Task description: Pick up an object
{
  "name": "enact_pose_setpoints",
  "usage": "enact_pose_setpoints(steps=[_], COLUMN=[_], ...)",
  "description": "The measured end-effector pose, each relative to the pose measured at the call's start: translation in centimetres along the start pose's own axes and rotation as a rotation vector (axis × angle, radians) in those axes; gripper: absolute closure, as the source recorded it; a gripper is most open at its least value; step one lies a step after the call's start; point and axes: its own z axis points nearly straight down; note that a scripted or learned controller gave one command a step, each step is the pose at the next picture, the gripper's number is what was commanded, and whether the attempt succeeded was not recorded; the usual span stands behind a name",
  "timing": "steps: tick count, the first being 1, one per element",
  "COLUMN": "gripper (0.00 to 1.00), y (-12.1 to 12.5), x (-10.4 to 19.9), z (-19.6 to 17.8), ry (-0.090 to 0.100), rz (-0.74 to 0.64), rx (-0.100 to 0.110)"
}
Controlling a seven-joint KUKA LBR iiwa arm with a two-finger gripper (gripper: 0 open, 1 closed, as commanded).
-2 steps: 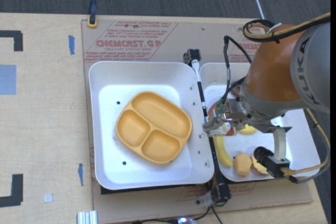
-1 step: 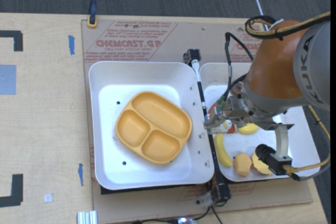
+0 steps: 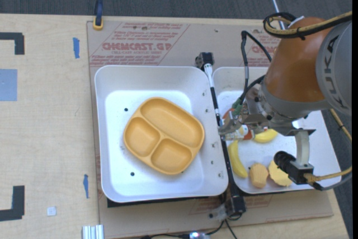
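Note:
The right bin point(image 3: 224, 99) holds several yellow play-food pieces. A banana point(image 3: 237, 159) lies along its left wall, a tan rounded piece point(image 3: 258, 175) sits near the front, and a yellow chunk point(image 3: 278, 174) is just right of it. Another yellow piece point(image 3: 266, 135) and a small orange-red bit point(image 3: 244, 131) peek out from under the wrist. My gripper point(image 3: 232, 122) hangs low over the left side of this bin, just above the banana's upper end. The orange and grey arm hides the bin's middle and back.
The left bin point(image 3: 106, 87) contains an orange three-compartment plate point(image 3: 163, 135), tilted diagonally. A black divider bar point(image 3: 215, 103) runs between the two bins. Both bins rest on a cardboard sheet point(image 3: 140, 39) on the pale bench.

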Motion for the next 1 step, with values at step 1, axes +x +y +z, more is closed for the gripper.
enact_pose_setpoints(steps=[1], gripper=[1.0], y=[0.12], x=[0.05], z=[-1.01], ry=[0.0], rz=[-0.001], rx=[-0.003])
